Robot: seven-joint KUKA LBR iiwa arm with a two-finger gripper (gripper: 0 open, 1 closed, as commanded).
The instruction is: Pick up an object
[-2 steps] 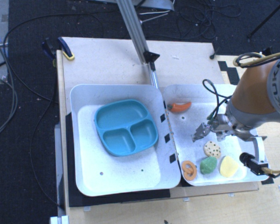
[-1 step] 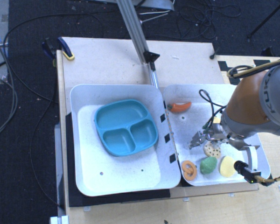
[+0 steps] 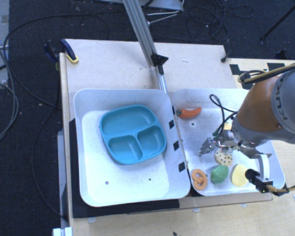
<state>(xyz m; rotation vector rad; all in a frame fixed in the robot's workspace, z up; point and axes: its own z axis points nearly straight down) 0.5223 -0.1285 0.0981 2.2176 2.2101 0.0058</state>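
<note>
Two white bins sit before you on the counter (image 3: 113, 63), the left bin (image 3: 88, 181) bearing a blue divided tray (image 3: 132, 134), the right bin (image 3: 196, 95) holding the arm's gripper (image 3: 210, 147), its finger spread unreadable, just above a speckled cookie (image 3: 223, 158) beside a green object (image 3: 219, 174), yellow object (image 3: 239, 175), pretzel (image 3: 199, 179) and orange carrot (image 3: 190, 112).
</note>
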